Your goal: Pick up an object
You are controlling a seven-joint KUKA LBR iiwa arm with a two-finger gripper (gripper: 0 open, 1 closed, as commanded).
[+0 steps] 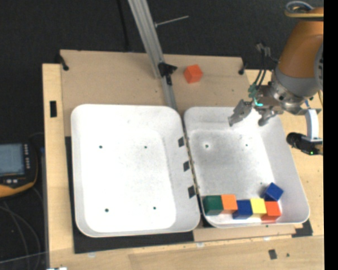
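Note:
Several small cubes lie in a row along the near wall of the right bin (287,167): a green cube (213,203), an orange cube (229,202), a blue cube (243,208), a yellow cube (258,206) and a red-orange cube (272,208). Another blue cube (273,192) sits just behind the row's right end. My gripper (250,117) hangs over the far right part of that bin, open, with nothing between its fingers. It is well away from the cubes.
The left bin (79,167) stands beside the right one. An orange cube (193,73) rests on the bench behind the bins. A slanted metal pole (149,35) rises from the gap between the bins. A handheld screen device (8,161) lies at the far left.

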